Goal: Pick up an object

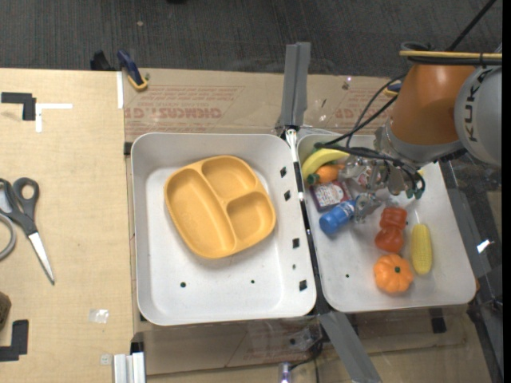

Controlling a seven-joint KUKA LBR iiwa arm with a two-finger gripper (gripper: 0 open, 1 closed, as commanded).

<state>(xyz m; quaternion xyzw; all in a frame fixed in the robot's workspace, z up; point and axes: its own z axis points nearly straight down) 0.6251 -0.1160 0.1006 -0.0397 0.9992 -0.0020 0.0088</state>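
In the right bin, tool just above blue bottle, grip state unclear

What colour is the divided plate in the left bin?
Yellow-orange, plain; the divided plate shows clearly in the camera view.

A yellow divided plate lies in the left white bin; grey-handled scissors rest at the frame's left edge.

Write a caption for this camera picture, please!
Gripper over toy food in the right bin; yellow divided plate in the left.
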